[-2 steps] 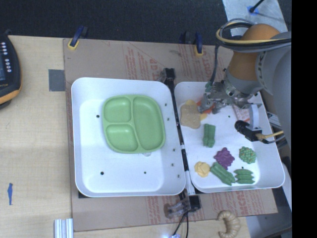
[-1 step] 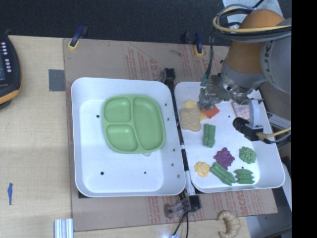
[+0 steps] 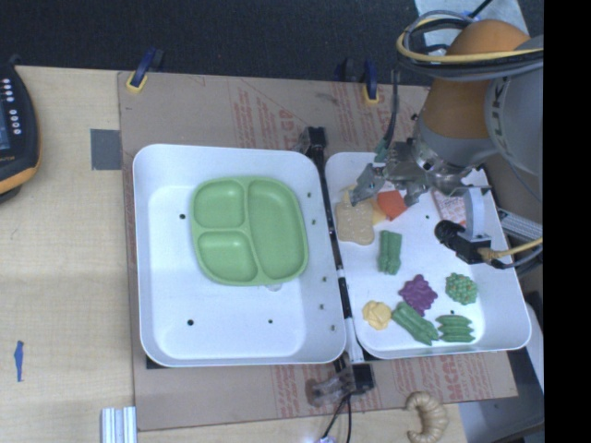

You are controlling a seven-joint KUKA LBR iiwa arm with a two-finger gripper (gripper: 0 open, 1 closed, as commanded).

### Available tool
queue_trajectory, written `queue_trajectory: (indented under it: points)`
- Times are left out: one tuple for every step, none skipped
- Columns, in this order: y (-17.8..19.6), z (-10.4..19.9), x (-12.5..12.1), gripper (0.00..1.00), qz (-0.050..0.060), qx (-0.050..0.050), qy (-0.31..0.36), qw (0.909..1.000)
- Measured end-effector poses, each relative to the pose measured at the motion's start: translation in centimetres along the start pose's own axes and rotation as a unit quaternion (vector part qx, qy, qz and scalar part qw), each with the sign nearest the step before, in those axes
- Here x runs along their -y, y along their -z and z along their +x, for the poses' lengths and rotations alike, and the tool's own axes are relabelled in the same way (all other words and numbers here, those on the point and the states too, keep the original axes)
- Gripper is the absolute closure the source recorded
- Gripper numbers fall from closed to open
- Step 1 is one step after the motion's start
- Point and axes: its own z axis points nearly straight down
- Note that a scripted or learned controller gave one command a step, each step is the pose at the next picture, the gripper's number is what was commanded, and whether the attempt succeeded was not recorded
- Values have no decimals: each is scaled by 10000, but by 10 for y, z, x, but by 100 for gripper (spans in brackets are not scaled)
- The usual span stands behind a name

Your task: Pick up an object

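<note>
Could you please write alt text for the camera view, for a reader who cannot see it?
A grey robot arm reaches from the right, its gripper low over an orange-red item and a tan piece in the right bin, among green, purple and yellow toy foods. The left bin holds a green divided plate.

No legible text or labels

One fixed camera sits high above the worktop (image 3: pixel 74 275), looking down at a slant. It takes in both white bins (image 3: pixel 157 247) whole, with the arm (image 3: pixel 480 72) entering from the right.
</note>
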Motion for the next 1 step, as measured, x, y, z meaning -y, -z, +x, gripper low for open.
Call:
queue_trajectory:
  points:
    - [-48,-69,46,0,35,7,-30,10000]
